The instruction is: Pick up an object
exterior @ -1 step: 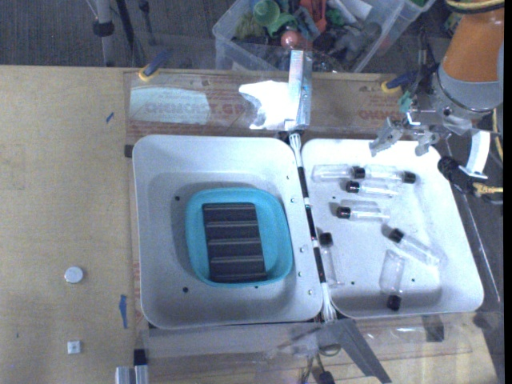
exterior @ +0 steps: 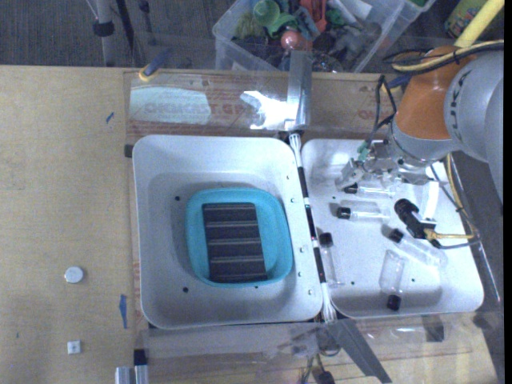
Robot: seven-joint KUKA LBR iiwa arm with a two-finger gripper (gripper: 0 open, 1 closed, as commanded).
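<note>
My gripper (exterior: 364, 166) hangs over the far end of the right shallow white plastic bin (exterior: 460, 294), and I cannot tell from this view whether it is released or clenched; nothing can be seen held in it. Just below my gripper, very near its tip, lies a small clear plastic tube with a black cap (exterior: 370, 190), flat on the bin floor. A little farther down from my gripper lies a second clear capped tube (exterior: 362, 211), roughly parallel to the first. Lower still and slightly to my gripper's left, a third clear tube with a black end (exterior: 331, 262) lies along the bin wall. Well below my gripper sits a squat clear plastic piece (exterior: 392, 272). Far to my gripper's left, the left shallow white plastic bin (exterior: 152, 214) holds a turquoise rectangular plastic dish (exterior: 276, 242) with a dark ridged insert (exterior: 234, 242) lying inside it.
</note>
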